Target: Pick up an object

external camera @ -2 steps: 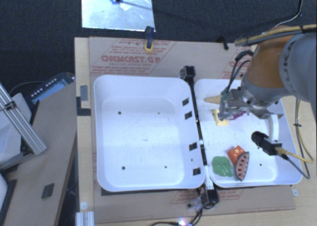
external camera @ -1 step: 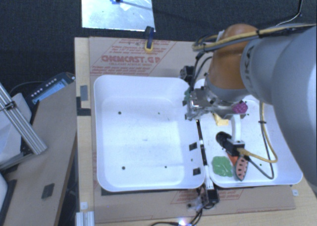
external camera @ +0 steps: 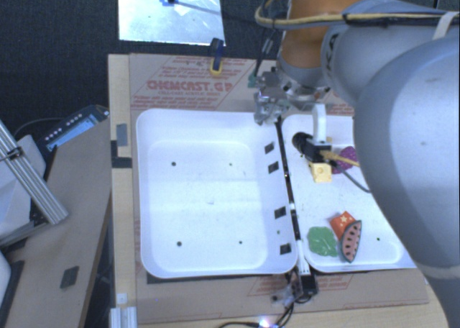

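Gripper [external camera: 267, 111] sits over the far rims where the two bins meet, nothing visibly in it; open or closed, cannot tell from this angle. Step in hand, as I judge it: pick a target and line up. Best bet is the yellow block [external camera: 320, 171], closest to the gripper and small and boxy, though the purple piece [external camera: 348, 154] lies just beside it and could get nudged, so come straight down and centre on the block. Farther out, at the near end of the right bin [external camera: 323, 204], the green lump [external camera: 323, 242] and the watermelon-slice toy [external camera: 350, 239] touch each other, which makes for a messier grab. Left bin [external camera: 208, 197] offers no targets. Arm [external camera: 402, 103] reaches in from the right, orange band [external camera: 320, 10] above the wrist, wrist pointing roughly downward, its bulk covering the right bin's far side.
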Controlling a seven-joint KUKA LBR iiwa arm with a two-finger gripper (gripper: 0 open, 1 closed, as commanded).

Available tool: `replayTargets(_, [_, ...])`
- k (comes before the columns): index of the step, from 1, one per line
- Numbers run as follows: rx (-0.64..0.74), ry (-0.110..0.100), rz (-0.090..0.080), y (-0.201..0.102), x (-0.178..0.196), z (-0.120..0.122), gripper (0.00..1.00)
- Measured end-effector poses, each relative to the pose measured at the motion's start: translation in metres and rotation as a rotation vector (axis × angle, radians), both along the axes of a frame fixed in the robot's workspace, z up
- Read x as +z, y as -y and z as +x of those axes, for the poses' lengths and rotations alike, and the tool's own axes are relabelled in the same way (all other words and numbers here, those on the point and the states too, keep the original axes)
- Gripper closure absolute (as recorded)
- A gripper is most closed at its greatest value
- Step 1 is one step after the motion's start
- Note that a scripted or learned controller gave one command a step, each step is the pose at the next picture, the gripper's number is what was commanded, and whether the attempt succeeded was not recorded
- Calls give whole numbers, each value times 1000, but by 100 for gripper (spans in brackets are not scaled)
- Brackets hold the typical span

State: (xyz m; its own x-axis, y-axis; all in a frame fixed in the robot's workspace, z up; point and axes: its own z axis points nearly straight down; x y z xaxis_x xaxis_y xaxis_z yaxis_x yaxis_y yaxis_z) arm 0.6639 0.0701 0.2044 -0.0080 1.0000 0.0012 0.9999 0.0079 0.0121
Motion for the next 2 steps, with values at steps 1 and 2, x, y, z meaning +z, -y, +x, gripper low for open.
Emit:
replayTargets(1, [2, -13, 1, -71, -53, 4, 100])
replayTargets(2, [0, -9, 2, -120, -48, 5, 100])
